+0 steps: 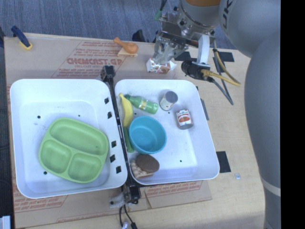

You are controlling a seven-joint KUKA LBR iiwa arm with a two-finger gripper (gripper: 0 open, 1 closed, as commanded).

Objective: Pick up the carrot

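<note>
My gripper (161,61) hangs over the bench just behind the back rim of the right bin (202,128). Right under it sits a small whitish and orange-brown thing (159,67); I cannot tell what it is or whether it is held. A small orange piece (127,46), possibly the carrot, lies on the cardboard behind the bins, to the left of the gripper and apart from it.
The right bin holds a banana (127,109), a green bottle (144,104), a tin (168,99), a red-labelled can (184,118), a blue bowl (147,134) and a brown item (145,165). A green divided plate (73,150) lies in the left bin (24,104). Cables (217,75) lie at the back right.
</note>
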